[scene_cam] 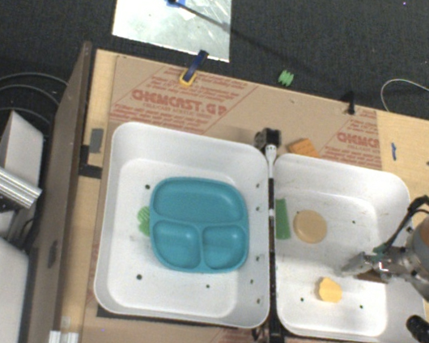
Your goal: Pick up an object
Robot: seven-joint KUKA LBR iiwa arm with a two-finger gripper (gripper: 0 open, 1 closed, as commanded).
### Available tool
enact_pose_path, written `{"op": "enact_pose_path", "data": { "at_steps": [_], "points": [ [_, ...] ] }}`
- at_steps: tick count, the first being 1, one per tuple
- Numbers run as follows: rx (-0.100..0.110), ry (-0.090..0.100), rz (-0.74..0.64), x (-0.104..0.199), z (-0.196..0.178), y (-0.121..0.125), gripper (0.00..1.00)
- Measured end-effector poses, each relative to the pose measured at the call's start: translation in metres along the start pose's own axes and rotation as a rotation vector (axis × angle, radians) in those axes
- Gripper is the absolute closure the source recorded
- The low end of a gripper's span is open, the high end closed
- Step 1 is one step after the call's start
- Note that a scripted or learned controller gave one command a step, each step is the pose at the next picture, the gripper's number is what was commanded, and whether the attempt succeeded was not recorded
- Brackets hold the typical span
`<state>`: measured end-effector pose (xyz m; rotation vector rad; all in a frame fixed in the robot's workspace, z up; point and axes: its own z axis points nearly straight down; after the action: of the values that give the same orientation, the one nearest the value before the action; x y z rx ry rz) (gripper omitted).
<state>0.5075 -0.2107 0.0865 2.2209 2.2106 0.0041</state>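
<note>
Hovering over the right bin (pixel 392 188), one pincer (pixel 364 267), its grip state indiscernible, sits just beside two objects there: a yellow piece (pixel 331 291) and a tan disc (pixel 310 226).

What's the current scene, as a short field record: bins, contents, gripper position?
left bin: holds a blue divided tray; a green item peeks out at the tray's left edge
right bin: holds a tan round disc, a yellow piece and a green strip by the divider
gripper: over the right bin's right part, apart from the yellow piece and the disc
held object: none visible
outside bins: orange block behind the right bin
</note>
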Motion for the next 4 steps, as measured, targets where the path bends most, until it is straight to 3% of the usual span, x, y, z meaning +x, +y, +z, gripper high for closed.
{"op": "enact_pose_path", "data": {
  "at_steps": [1, 2, 3, 4],
  "points": [
    [-0.005, -0.003, -0.01, 0.012, -0.002, 0.061, 0.0],
    [-0.004, 0.002, -0.008, 0.005, -0.002, 0.063, 0.0],
    [-0.013, -0.005, -0.009, 0.003, -0.015, 0.065, 1.0],
    [-0.011, -0.004, -0.009, 0.003, -0.014, 0.065, 0.0]
  ]
}}
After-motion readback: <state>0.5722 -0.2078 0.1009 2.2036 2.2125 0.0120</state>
